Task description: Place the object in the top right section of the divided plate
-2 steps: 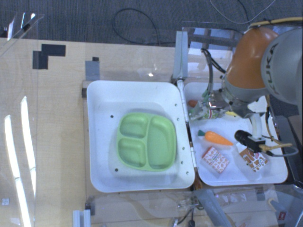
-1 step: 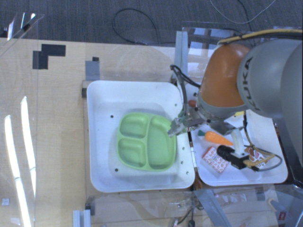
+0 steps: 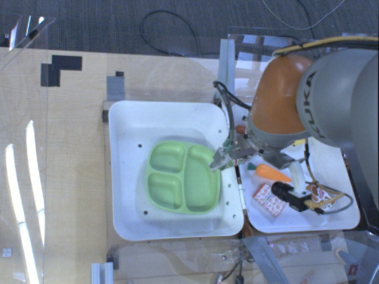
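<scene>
A light green divided plate (image 3: pixel 177 176) lies in the left white bin (image 3: pixel 127 158), with two small sections on its left and one long section on its right. My gripper (image 3: pixel 220 161) hangs low over the plate's upper right rim, near the wall between the two bins. I see nothing clearly held in it. An orange carrot-shaped piece (image 3: pixel 273 172) lies in the right bin (image 3: pixel 349 218), just right of the gripper. The grey arm and its orange band hide most of that bin's back half.
A red-and-white patterned packet (image 3: pixel 269 200) lies at the front of the right bin, and a brown-and-red wrapper (image 3: pixel 324 195) sits further right. The wooden bench (image 3: pixel 59 158) stretches out to the left. Clear plastic guards stand behind the bins.
</scene>
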Tool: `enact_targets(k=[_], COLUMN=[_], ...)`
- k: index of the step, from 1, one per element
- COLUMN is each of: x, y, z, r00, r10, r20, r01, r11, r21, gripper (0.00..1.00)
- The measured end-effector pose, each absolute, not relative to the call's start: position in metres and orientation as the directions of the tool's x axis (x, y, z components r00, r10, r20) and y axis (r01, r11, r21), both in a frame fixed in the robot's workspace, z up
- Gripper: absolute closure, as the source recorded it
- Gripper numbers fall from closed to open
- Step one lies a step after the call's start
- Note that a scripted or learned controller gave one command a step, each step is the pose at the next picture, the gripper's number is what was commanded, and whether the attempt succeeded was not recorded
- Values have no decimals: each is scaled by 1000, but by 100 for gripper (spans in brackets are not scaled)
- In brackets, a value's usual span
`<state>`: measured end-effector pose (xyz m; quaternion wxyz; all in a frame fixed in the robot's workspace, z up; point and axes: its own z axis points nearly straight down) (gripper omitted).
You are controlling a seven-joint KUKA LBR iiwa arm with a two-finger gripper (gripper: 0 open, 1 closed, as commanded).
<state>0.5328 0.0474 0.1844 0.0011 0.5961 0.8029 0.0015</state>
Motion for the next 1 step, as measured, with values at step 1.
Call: enact_targets(k=[1], x=[535], y=[48], z=[195], r00=[-290], r10=[957], r20=[-1], r01=[957], r11=[290], r21=[9], gripper=[100])
